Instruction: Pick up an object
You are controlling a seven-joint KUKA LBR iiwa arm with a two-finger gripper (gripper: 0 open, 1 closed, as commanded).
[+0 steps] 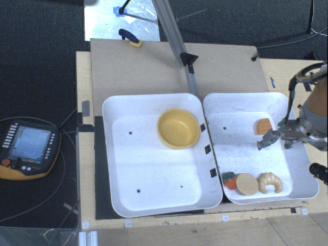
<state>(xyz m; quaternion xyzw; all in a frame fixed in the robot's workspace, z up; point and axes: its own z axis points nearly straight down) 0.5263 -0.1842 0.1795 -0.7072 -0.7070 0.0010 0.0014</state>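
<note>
Our end effector (269,140) hangs over the right bin (233,104); whether it is spread we cannot tell. Nearest it, just beside, lies the orange piece (264,126), apart from it; a slanted descent could nudge the piece away. Farther off, by the bin's front wall, rests the croissant (270,182).

A single fixed camera looks down at a slant from above the bench (154,70), far enough to take in both white bins (118,199) and surrounding floor
</note>
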